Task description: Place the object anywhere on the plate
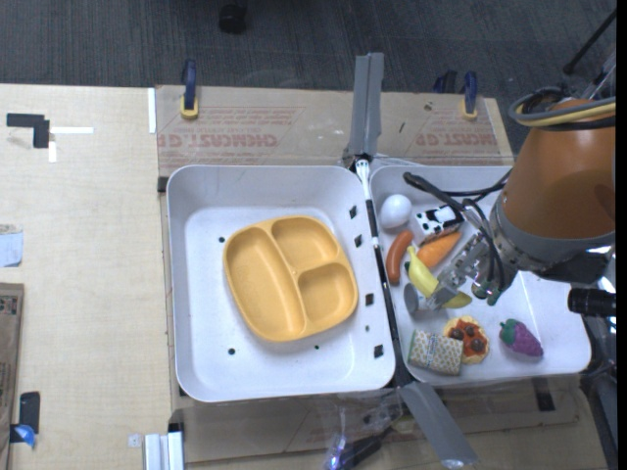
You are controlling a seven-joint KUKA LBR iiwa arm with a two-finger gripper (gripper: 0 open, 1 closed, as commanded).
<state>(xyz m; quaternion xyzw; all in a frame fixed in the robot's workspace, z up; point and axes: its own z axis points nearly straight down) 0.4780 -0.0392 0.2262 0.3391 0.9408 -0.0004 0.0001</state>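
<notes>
Banana (422,272), a small yellow toy piece, is lying in the right-hand bin (563,355) directly beneath and just to the camera-left of the gripper (460,280), and appears to be the piece being targeted; no object is yet on the plate. The gripper is hanging low over the cluttered bin, its metal fingers pointing down toward the banana and touching or nearly touching it. Whether the fingers are parted or closed cannot be told, and nothing is visibly held between them.

Moving outward from the gripper: an orange carrot (443,247) is lying just beyond the banana, a red sausage (396,255) is resting alongside toward the bin's inner wall, and a white egg (396,210) and a black-and-white toy (432,220) are sitting farther up. On the near side of the gripper are a cracker (435,352), a small pizza piece (467,338) and a purple grape bunch (521,338). The grey wrist and orange band (568,179) are rising to the right.

Well apart to the camera-left, across the divider, the yellow three-compartment plate (290,277) is sitting in the left-hand bin (196,262).

Judged step: the pick phase is in progress. The next move is calling for a secure closure on one piece alone, a clean lift clear of its neighbours, then a traverse over the bin walls to release above any plate compartment.
</notes>
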